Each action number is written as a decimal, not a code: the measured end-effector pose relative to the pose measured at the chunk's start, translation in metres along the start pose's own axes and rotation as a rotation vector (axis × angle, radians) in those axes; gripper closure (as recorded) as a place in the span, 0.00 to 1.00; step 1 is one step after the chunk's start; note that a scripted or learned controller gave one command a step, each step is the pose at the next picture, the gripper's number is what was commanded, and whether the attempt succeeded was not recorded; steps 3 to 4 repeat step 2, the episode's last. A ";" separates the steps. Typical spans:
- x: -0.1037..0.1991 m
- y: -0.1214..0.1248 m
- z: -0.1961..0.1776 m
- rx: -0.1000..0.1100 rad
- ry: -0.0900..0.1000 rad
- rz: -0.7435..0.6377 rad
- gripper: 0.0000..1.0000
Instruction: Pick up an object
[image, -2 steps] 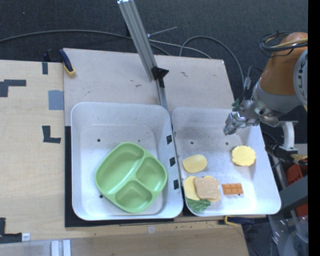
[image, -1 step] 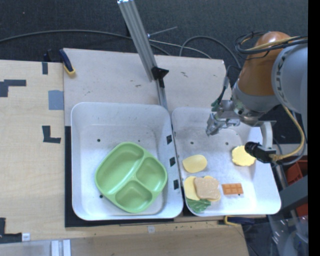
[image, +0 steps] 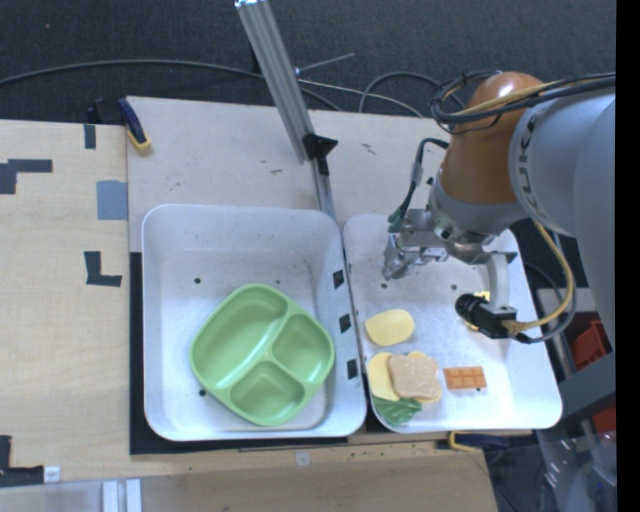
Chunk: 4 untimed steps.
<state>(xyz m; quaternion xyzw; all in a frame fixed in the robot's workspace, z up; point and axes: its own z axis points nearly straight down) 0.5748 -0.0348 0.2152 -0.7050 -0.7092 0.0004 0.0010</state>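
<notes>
Pale wooden bench (image: 230, 150), two white bins (image: 170, 300), dark floor at twelve o'clock. Gripper (image: 400, 262) above right bin, grip unreadable; yellow piece (image: 389, 327) just at its six o'clock.

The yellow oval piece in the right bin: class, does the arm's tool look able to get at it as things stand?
Probably yes. The yellow oval piece lies flat with bare bin floor around it, apart from the sandwich below. The tool hangs above the same bin, with nothing between them.
</notes>
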 end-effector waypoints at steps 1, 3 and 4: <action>0.053 -0.009 0.006 0.001 0.000 -0.001 1.00; 0.098 -0.012 0.005 0.000 0.000 -0.001 1.00; 0.098 -0.012 0.005 0.000 0.000 -0.001 1.00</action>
